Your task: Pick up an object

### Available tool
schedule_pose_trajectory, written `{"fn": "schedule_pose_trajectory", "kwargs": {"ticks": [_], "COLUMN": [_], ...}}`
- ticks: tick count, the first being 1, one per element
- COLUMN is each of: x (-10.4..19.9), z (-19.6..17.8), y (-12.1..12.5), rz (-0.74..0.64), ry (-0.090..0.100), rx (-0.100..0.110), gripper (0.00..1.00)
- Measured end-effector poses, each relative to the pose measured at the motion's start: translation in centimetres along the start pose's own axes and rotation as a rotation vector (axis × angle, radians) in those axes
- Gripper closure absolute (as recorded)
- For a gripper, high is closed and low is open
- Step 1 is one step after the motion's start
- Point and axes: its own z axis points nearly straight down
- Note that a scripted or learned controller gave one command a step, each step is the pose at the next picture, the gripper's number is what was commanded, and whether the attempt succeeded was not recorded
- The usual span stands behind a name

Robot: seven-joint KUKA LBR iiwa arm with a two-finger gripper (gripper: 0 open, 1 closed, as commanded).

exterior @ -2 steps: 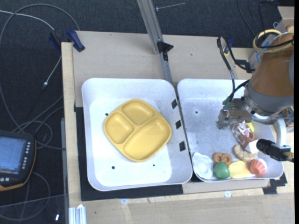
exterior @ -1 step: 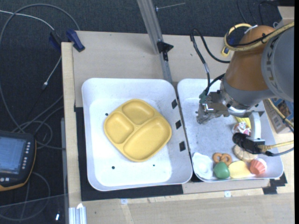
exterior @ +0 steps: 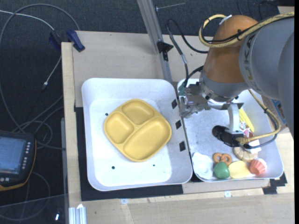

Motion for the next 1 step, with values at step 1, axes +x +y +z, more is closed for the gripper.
{"fn": "schedule_pose_trajectory", "kwargs": {"ticks": [1], "x": [4.37], "z": [0.42], "y": [1.88], "rz": [0.002], "ry": [-0.001], "rx": [0.001], "gripper": [1.00]}}
